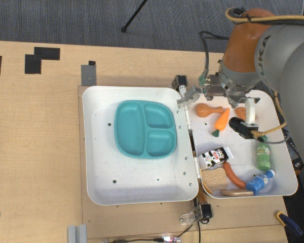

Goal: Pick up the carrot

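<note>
Camera view shows the gripper (234,101) low over the upper part of the right bin (288,185), under the arm's orange band; whether it is open or closed cannot be told. The carrot (222,119) lies just to the lower left of it on the bin floor, tilted, with its orange end up toward the gripper and its green tip toward the lower left. Whether the two touch is unclear.

Just left of the carrot lies an orange pear-shaped toy (204,109), close to the bin's left wall. Lower in the same bin sit a black-and-white packet (214,157), a brown slice (216,179) and a reddish sausage (232,174) that leans against the slice. A green bottle (263,157) lies near the right wall, with a blue toy (260,182) below it.

The left bin (105,189) holds a teal divided plate (144,128) near its middle. Both bins rest side by side on the pale wooden bench (35,151).
</note>
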{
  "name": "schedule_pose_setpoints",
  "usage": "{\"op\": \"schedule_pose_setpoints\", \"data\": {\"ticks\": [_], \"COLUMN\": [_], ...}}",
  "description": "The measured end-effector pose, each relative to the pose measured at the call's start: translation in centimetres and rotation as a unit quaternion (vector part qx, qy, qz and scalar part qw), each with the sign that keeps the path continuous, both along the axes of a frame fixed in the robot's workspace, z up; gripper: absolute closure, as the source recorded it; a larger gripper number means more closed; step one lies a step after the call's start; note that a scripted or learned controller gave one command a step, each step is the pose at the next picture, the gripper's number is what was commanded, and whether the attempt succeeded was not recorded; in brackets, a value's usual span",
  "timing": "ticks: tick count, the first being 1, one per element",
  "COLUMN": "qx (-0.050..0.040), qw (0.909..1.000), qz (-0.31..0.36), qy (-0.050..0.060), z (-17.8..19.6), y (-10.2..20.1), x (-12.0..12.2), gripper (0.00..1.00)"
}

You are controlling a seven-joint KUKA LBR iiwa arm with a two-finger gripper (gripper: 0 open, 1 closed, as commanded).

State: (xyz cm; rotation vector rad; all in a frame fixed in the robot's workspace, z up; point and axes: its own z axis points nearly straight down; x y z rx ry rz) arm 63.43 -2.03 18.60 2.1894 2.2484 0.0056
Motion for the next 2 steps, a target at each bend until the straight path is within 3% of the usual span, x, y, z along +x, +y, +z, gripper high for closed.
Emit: {"op": "schedule_pose_setpoints", "data": {"ticks": [1, 2], "qx": [-0.0021, -0.0043], "qw": [0.9948, 0.9953], "qz": [0.102, 0.096], "qy": [0.001, -0.008], "z": [-1.0, -9.6], "y": [-6.7, -9.3], "x": [-6.5, 1.0], "gripper": [0.00, 0.00]}}
